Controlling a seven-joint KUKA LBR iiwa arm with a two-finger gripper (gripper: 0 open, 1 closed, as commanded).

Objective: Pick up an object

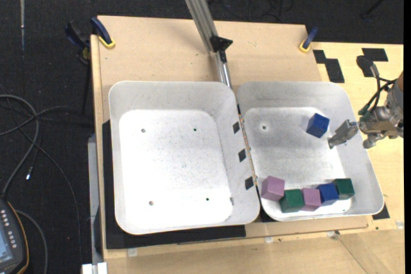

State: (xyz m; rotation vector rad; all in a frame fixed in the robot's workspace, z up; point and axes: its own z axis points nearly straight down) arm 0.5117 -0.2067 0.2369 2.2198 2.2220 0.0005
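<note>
A blue block (317, 124) sits alone toward two o'clock in the right bin (292, 94), with bare floor around it. The claw (352, 133) hangs just beside it at four o'clock, over the bin's right rim; how far it is open I cannot tell, and the arm runs off the frame. Along the six o'clock wall crowd a purple block (273, 187), a green block (293, 200), a pink block (311, 197), another blue cube (329, 192) and a dark green cube (345, 187).
</note>
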